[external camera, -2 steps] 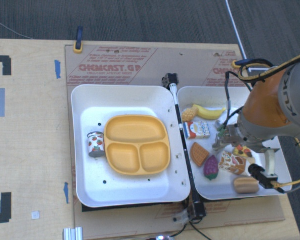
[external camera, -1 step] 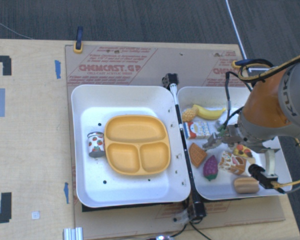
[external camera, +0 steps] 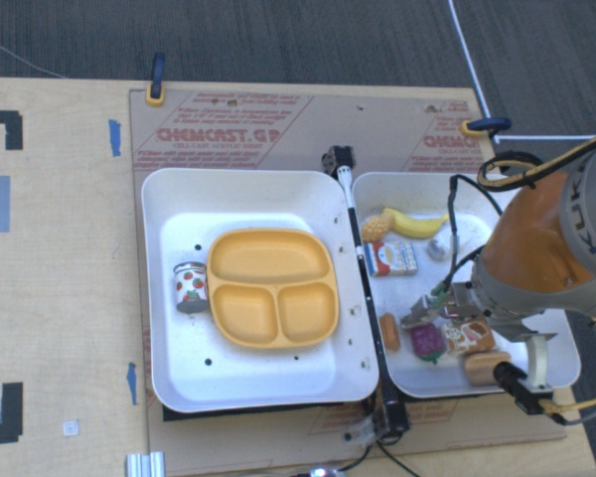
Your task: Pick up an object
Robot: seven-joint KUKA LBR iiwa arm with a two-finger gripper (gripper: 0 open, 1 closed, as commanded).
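Bread roll (external camera: 487, 367) sits at the near edge of the right bin (external camera: 566, 364), with a purple toy (external camera: 427, 341) just to its left and an orange hot dog (external camera: 389, 332) near the bin's left wall. Gripper (external camera: 447, 311) is lowered into this bin directly above the purple toy and a small printed packet (external camera: 469, 337); whether its pincer is apart or together cannot be told. Farther back lie a red-and-white carton (external camera: 390, 258), a corn cob (external camera: 374, 227) and a banana (external camera: 415, 224), while the left bin (external camera: 169, 266) holds a yellow divided tray (external camera: 273, 286) with a small printed can (external camera: 190, 287) beside it.
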